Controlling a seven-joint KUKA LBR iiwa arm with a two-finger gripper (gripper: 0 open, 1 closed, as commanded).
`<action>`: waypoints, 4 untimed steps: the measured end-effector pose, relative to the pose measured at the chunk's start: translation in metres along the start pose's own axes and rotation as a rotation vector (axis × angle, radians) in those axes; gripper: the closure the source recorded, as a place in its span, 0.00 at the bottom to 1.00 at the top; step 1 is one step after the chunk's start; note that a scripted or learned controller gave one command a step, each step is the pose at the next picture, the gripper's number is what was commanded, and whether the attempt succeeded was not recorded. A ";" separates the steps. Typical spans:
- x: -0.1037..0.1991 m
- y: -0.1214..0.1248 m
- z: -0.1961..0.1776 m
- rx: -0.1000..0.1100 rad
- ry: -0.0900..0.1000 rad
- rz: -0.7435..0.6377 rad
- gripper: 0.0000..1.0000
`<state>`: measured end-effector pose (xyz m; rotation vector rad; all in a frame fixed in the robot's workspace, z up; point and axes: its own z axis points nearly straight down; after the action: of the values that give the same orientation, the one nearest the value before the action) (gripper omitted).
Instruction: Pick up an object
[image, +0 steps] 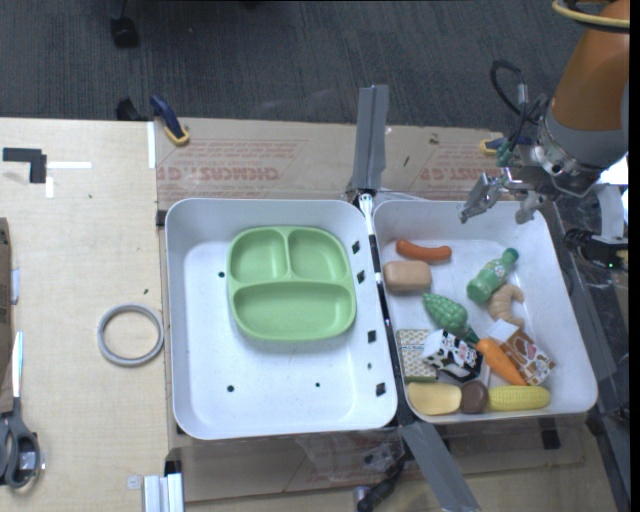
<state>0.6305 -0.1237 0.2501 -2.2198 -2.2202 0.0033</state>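
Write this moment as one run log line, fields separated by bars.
phase: approach | gripper: open, holding nothing, above right bin far edge | toys in right bin untouched | green tray in left bin

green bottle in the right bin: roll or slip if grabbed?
The green bottle lies on its side, so it would probably roll if nudged. Its rounded, smooth-looking body may slip in a pinch. It looks like a small toy, likely light.

Right bin (560, 300) holds my pick options, all lying loose: red sausage (423, 250) near the top, tan bread roll (406, 276) just below it, green bottle (492, 277) tilted, carrot (498, 361) diag. Corn cob (518, 398) flat along the front edge, w/ a yellow piece (434, 399) at front left.
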 end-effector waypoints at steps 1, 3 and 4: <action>-0.006 0.028 0.050 0.000 -0.001 0.017 0.00; -0.066 0.003 0.158 -0.002 -0.001 0.224 0.00; -0.066 0.003 0.149 -0.002 -0.002 0.221 1.00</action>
<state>0.6333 -0.1894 0.1010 -2.4538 -1.9632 0.0032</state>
